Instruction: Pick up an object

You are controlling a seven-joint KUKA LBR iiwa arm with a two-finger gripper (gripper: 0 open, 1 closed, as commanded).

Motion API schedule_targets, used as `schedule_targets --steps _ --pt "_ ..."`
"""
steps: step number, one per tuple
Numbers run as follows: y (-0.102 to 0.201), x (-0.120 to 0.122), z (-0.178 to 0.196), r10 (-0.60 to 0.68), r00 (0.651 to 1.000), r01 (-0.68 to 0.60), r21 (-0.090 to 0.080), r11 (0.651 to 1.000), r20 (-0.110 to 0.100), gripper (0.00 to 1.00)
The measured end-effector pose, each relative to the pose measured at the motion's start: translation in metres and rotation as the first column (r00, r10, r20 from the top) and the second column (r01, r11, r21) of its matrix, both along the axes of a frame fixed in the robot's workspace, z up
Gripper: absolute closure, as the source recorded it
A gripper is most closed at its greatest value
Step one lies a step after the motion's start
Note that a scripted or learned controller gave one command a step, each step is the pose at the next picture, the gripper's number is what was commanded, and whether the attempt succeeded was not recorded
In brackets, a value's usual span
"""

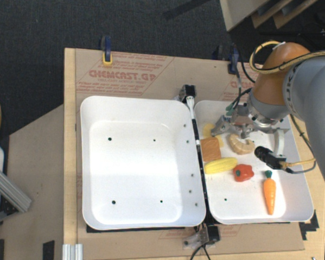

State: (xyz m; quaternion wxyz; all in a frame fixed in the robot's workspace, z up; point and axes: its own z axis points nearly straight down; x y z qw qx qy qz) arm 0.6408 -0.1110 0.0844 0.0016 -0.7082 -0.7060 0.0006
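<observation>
The right bin (288,212) holds several toy foods. A brown bread slice (210,149) lies by the divider, with a yellow corn cob (220,166) just below it. A red pepper (243,172) sits to the right of the corn, and an orange carrot (269,195) lies further right and nearer the front. A beige piece (241,145) lies under the wrist, and a small yellow piece (207,129) shows by the divider. My gripper (234,126) hangs low over the back of this bin, right above the beige piece and beside the bread.
The left bin (98,118) lies beside the right one, across a black divider rail (197,150). The grey arm with its orange band (277,73) covers the right bin's back right corner. A black connector and cable (270,157) hang over the bin near the pepper.
</observation>
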Motion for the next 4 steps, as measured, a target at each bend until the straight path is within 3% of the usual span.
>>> schedule_targets --steps 1,2,3,4 --pt "0.021 -0.049 0.0 0.002 1.0 -0.002 0.001 1.0 -0.003 0.0" --pt "0.019 -0.047 0.011 0.002 1.0 -0.002 -0.001 1.0 0.004 1.0" --pt "-0.039 -0.083 0.0 -0.003 1.0 0.003 -0.001 1.0 -0.001 1.0" --pt "0.061 -0.1 0.161 0.014 1.0 -0.014 0.001 1.0 0.02 1.0"
